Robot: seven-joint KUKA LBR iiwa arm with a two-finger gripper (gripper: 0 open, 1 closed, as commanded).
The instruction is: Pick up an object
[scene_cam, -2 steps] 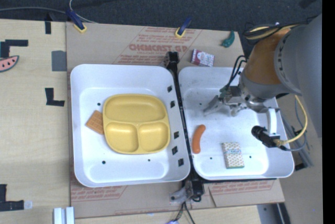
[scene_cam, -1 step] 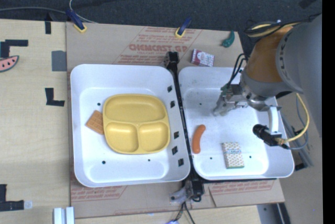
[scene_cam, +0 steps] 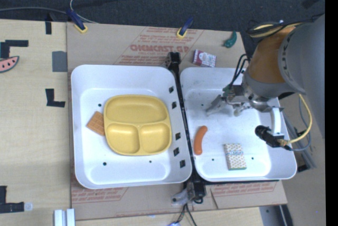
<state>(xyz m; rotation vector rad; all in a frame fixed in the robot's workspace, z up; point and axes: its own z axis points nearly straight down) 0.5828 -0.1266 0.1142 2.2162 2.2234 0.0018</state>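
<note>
The arm (scene_cam: 274, 61) enters from the right; its claw (scene_cam: 224, 103) hangs low over the far part of the right bin (scene_cam: 274, 169); whether the claw is spread or pressed together cannot be told, and no object shows in its grip. An orange sausage-shaped object (scene_cam: 199, 140) lies near the right bin's left wall; a small patterned box (scene_cam: 234, 156) lies nearer, to its right; both are apart from the claw. The left bin (scene_cam: 84, 130) holds a yellow divided tray (scene_cam: 138, 124) resting partly on a brown cracker-like piece (scene_cam: 96, 123); a small red packet (scene_cam: 204, 58) lies on the counter (scene_cam: 31, 130) beyond the bins.
</note>
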